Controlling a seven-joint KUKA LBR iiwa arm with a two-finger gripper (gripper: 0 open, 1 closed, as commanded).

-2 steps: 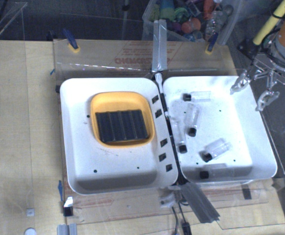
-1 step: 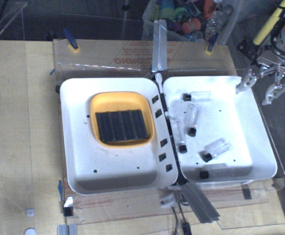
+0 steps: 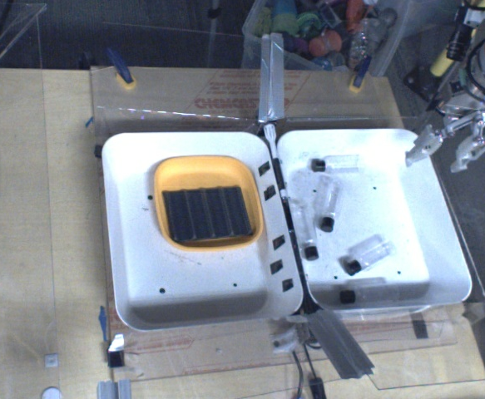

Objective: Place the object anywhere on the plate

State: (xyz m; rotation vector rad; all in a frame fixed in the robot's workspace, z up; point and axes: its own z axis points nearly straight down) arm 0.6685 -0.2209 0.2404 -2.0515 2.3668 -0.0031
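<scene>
Two bins: side by side on the table, meeting at a dark divider that serves as landmark below.
Left bin: white, shallow, touching the divider on its left side.
Plate: yellow-orange, squarish with rounded corners, lying in the left bin just left of the divider; a dark ribbed rectangular insert lies flat on it.
Right bin: white, touching the divider on its right side.
Vial 1: clear with a black cap, lying on its side near the divider toward the far end of the right bin.
Vial 2: clear, black cap toward the near end, lying right of the divider, about mid-bin.
Vial 3: clear, black cap, tilted diagonally, farther right of the divider than the others, toward the near end.
Small dark piece: just beside the divider on its right; too small to identify.
Gripper: well right of the divider, over the far right corner of the right bin, apart from every vial.
Fingers: pale prongs show, blurred; cannot tell how far apart they stand, and nothing is visible between them.
Clear tub: beyond the divider's far end, holding coloured items.
</scene>
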